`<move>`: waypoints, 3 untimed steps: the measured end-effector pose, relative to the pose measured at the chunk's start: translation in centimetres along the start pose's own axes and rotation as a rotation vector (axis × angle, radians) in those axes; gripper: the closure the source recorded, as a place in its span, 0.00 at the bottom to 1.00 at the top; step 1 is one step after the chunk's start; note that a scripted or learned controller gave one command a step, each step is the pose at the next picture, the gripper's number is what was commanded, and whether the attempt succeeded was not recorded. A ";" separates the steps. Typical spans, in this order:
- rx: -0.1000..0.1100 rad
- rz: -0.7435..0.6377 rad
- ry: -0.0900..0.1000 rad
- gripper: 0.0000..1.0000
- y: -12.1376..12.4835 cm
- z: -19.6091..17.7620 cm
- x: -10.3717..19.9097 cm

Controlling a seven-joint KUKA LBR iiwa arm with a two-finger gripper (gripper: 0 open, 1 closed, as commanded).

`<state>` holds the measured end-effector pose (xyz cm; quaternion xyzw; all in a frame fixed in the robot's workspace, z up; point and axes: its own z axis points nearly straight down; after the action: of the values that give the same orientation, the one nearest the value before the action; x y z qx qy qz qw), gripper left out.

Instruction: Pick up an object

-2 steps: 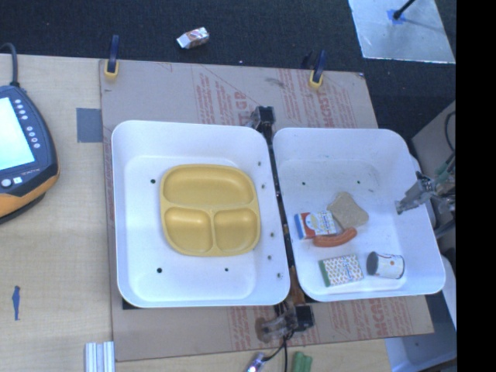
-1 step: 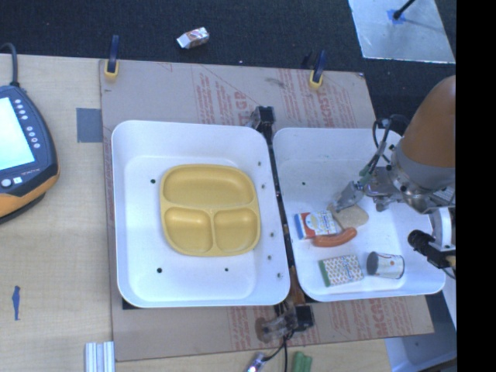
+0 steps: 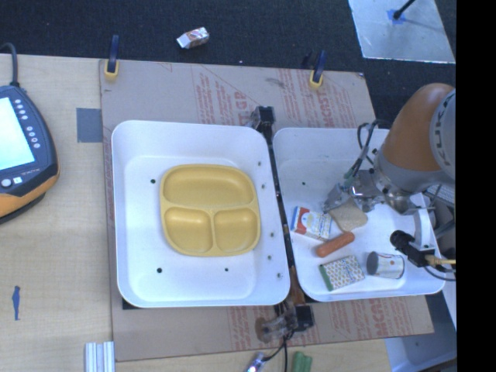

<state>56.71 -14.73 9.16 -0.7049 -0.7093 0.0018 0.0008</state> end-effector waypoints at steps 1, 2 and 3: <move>-0.002 0.004 0.003 0.00 6.0 -0.1 1.1; 0.001 0.000 0.001 0.00 -0.9 0.0 1.3; -0.002 0.003 0.002 0.00 4.9 -0.1 -2.7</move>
<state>61.61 -17.39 9.21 -0.7060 -0.7082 0.0003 0.0007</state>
